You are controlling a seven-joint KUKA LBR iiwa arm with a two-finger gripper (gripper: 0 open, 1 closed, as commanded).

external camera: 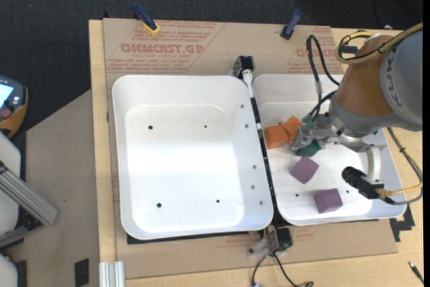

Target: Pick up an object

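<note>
Gripper (308, 140) is down inside the right bin (285, 87), reaching in from the right under the grey arm w/ its orange band (359, 87). The tip sits low, just right of the orange blocks, and looks to be near or touching them; whether it's open, closed or gripping anything I can't tell (the wrist housing and dark cables cover that spot).

Closest to the tip: two orange blocks, one bigger (276, 137) by the bin's left wall, one smaller (291, 126) just behind and right of it, the two touching or nearly so. A bit of green (308, 123) shows right at the tip, prob. part of the tool or a small item; too hidden to say.

Further out, toward the front of the same bin: a purple block (304, 169) just below the tip, apart from it, and a second purple block (327, 200) near the front edge. A black cylindrical part (358, 181) hangs off the arm to the right of these.

Left bin (127, 144) sits beside the right one, both on the cardboard-covered table (201, 44).

Progress, as a judgement: approach phase done, arm is down at the orange blocks, the likely target. Nothing seen lifted, all blocks rest on the bin floor. Left to do: secure a grip, then raise the object clear.
</note>
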